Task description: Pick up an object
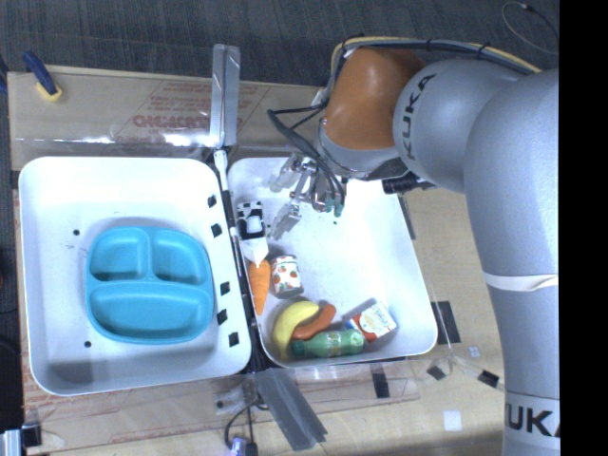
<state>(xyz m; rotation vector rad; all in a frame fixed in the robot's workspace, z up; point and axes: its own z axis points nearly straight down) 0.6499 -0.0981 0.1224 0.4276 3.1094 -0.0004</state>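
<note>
The loose objects lie crowded in the right bin point(408, 255), mostly along its 6 to 9 o'clock side. At the 6 o'clock wall a yellow banana point(288, 321) touches a red sausage-shaped piece point(314, 322), with a green bottle point(328, 345) lying on its side just below them. A small red and white carton point(372, 321) rests at the bottle's 2 o'clock end. Up from the banana toward 11 o'clock sits a small printed can point(286, 275), and just beside it, against the bin's left wall, an orange carrot point(258, 286) points toward 6 o'clock. Above the carrot, toward 12 o'clock, stands a small black and white piece point(251, 220).

The gripper point(302, 198) hangs over the bin's 11 o'clock part, near the black and white piece but apart from it. Its metal fingers point(287, 218) are tangled visually with cables, so I cannot tell how far apart they stand; nothing shows clearly between them. The grey arm point(494, 160) with its orange band point(366, 98) comes in from 3 o'clock.

The left bin point(57, 207) holds a blue divided tray point(150, 285) near its middle. Both bins sit on the worktop point(114, 103), where a blue and yellow clip point(42, 75) lies at the 10 o'clock corner.
</note>
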